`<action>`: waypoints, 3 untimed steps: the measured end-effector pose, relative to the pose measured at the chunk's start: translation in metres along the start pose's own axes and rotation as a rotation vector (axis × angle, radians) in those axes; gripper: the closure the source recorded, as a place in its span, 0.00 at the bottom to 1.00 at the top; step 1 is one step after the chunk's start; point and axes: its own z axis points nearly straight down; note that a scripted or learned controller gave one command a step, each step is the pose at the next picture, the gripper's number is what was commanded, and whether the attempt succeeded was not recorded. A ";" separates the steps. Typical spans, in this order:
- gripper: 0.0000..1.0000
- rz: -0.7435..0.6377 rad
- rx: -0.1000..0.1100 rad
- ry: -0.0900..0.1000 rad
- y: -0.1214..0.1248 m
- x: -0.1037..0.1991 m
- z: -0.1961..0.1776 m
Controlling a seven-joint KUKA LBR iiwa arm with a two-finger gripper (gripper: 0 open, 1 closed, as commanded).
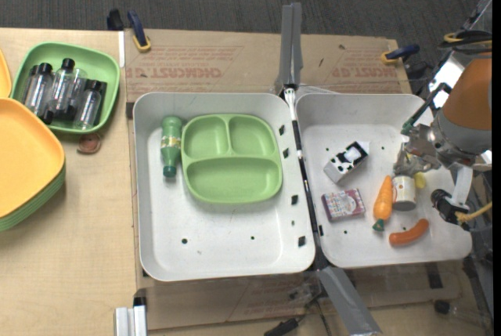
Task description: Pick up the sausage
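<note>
The sausage [409,233], short, curved and orange-red, lies near the front right corner of the right bin [352,252]. My gripper [409,167] hangs over the right side of that bin, a little behind the sausage and apart from it. Below the gripper stands a small tan can [403,193], which lies between the gripper and the sausage. Nothing from the bin is seen held in the gripper.
An orange carrot [383,200], a pink packet [343,204] and a black-and-white box [346,160] share the right bin. The left bin [219,248] holds a green divided plate [232,157] and a green bottle [170,145]. Further left sit a green tray of bottles [66,88] and stacked yellow plates [25,167].
</note>
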 end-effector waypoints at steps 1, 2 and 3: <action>1.00 0.187 0.001 0.000 -0.004 -0.004 -0.022; 1.00 0.017 0.001 -0.001 -0.051 -0.014 0.001; 1.00 -0.002 0.001 -0.005 -0.086 -0.019 0.002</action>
